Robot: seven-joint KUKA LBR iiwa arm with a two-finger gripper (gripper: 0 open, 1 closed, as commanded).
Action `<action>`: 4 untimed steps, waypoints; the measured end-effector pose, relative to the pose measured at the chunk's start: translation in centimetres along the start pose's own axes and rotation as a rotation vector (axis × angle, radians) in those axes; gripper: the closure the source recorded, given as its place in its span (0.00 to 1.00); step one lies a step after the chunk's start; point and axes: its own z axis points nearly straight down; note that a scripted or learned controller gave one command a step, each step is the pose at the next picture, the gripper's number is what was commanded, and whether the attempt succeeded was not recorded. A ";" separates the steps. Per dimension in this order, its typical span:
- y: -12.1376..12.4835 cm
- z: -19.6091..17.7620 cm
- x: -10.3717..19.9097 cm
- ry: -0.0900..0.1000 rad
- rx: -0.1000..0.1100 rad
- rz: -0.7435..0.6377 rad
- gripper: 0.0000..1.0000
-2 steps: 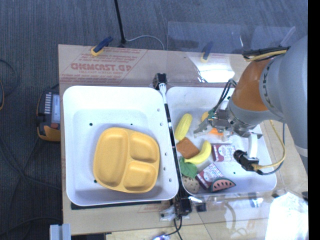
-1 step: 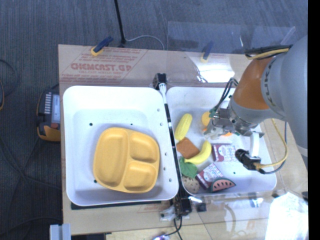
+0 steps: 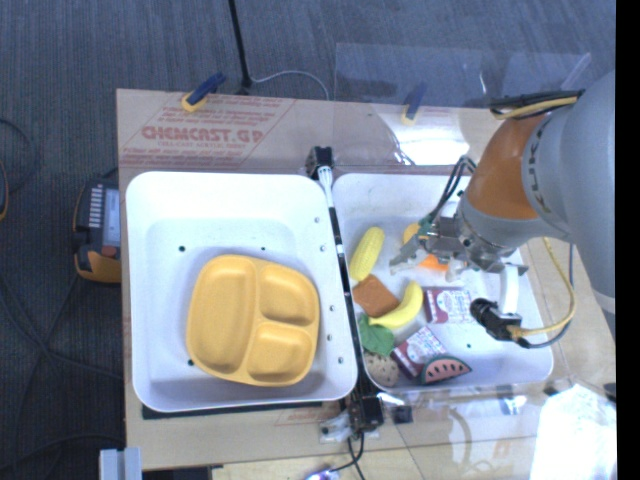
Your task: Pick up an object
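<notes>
Nearest the camera lie the watermelon slice (image 3: pixel 445 370) and the banana (image 3: pixel 400 308), untouched in the right bin (image 3: pixel 530 363); beyond them my gripper (image 3: pixel 437 251) is low over an orange piece (image 3: pixel 433 263); whether I grip it I cannot tell; nothing looks lifted yet, so the pick remains; left, the yellow tray (image 3: pixel 254 318) sits apart.
</notes>
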 end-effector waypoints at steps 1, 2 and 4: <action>-0.1 -0.8 0.0 -0.001 0.003 -0.001 1.00; -0.1 -0.8 0.0 -0.001 0.003 -0.001 0.00; -0.1 -1.5 -0.1 -0.001 0.007 -0.002 0.00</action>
